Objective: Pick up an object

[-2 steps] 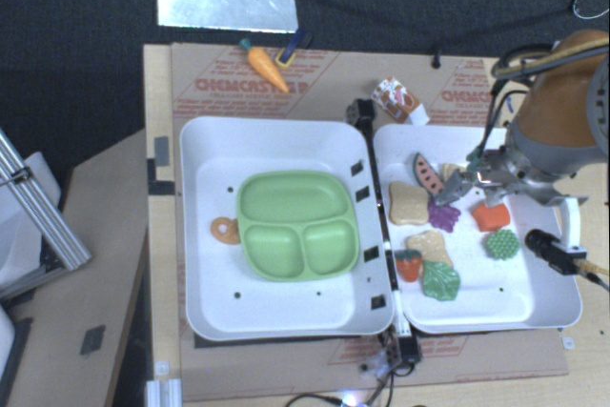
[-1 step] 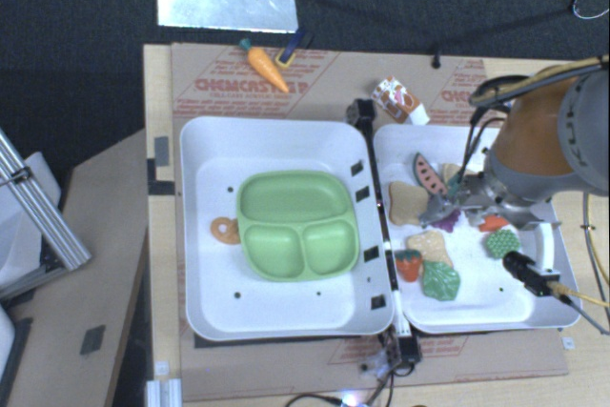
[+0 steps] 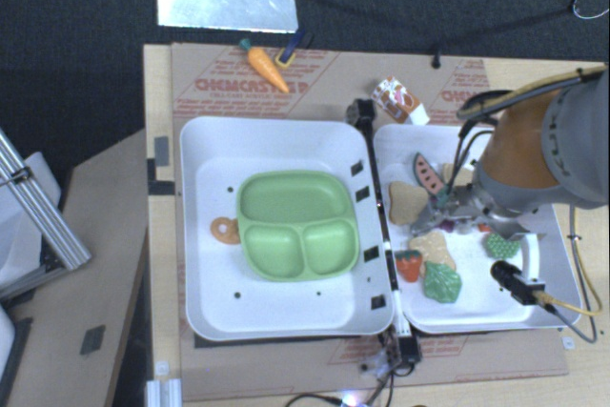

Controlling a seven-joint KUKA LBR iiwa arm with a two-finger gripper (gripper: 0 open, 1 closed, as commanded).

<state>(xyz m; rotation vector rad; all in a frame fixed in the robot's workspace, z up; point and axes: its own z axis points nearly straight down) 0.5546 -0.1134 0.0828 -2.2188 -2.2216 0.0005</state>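
Gripper [image 3: 446,213] is down low in the right bin [image 3: 548,315], hovering over the tan bread slice [image 3: 406,201]; can't really tell how its grip stands from up here. That flat tan slice lies just inside the bin's left wall, no clear long axis. Next to it: one watermelon wedge [image 3: 425,173], one strawberry [image 3: 410,266], two green leafy bits [image 3: 441,282]. Left bin [image 3: 205,300] has one green divided tray [image 3: 294,224] plus one small pretzel [image 3: 226,231]. One carrot [image 3: 267,69] sits on the bench behind.
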